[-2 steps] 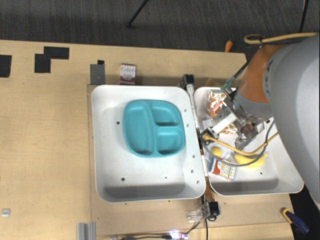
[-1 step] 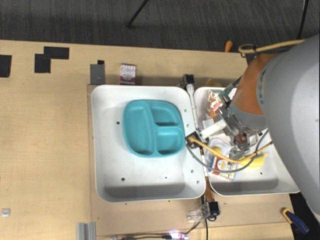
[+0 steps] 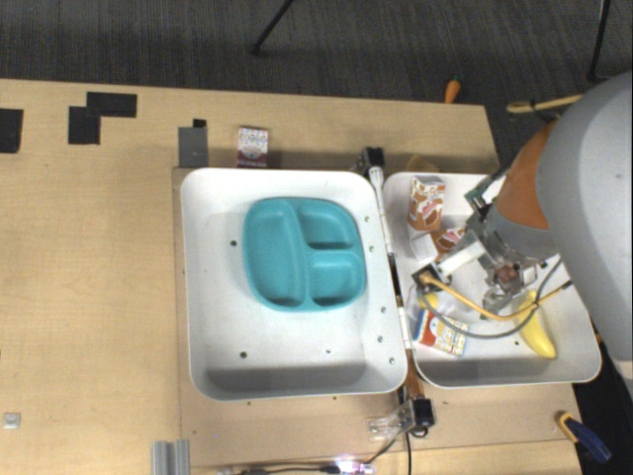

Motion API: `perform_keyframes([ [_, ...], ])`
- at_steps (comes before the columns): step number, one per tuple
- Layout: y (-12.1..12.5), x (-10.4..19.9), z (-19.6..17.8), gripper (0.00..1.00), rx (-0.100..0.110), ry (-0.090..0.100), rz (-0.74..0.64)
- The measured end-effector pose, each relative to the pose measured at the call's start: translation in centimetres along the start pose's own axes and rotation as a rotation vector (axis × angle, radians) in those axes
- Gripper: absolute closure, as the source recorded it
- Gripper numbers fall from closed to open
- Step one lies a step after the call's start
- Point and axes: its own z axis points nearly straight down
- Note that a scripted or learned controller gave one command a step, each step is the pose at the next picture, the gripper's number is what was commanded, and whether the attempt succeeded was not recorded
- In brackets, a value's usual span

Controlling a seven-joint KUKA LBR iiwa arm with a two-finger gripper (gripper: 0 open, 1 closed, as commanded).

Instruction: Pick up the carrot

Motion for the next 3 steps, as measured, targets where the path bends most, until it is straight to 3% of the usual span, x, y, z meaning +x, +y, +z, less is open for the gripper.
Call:
perform_keyframes([
  [1,-1.8,-4.1,1.9,0.0,-0.009,0.008,-0.095],
  [2,-3.4,-3.1,-7.7,0.0,0.003,-0.001,0.158],
  [3,-3.0,-5.3,-0.3,0.0,0.007,-0.01,0.06],
])
